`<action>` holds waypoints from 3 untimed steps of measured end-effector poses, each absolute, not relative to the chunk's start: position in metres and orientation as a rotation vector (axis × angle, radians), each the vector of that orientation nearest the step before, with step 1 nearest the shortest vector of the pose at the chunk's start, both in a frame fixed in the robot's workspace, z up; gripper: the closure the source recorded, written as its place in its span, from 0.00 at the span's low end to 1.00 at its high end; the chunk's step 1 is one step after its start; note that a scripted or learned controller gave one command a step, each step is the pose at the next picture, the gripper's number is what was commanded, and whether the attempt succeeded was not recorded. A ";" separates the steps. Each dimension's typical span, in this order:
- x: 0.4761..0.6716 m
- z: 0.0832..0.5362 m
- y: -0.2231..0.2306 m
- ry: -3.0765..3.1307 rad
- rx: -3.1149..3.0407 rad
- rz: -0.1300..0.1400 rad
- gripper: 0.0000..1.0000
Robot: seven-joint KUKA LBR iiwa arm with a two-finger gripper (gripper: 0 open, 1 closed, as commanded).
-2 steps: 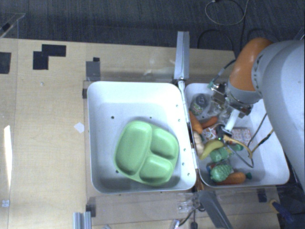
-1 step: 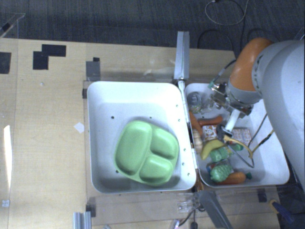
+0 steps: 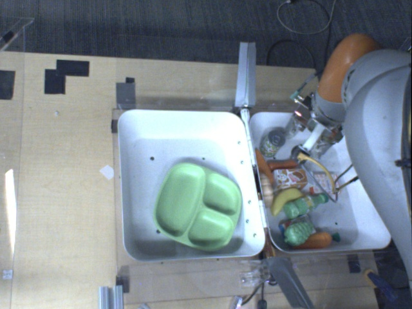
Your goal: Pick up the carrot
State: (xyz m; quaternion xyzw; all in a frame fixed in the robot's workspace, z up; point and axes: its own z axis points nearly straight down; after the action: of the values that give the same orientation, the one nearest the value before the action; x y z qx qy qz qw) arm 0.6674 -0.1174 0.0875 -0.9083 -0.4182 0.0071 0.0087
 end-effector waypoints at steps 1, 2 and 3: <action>0.628 0.184 -0.075 -1.300 -2.860 -0.003 0.00; 0.604 0.231 -0.079 -1.438 -2.794 -0.002 0.00; 0.640 0.183 -0.056 -1.947 -2.466 -0.002 0.00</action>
State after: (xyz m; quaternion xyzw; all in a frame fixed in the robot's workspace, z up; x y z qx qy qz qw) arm 0.6397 -0.0557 0.1828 -0.7847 -0.6198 -0.0006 -0.0001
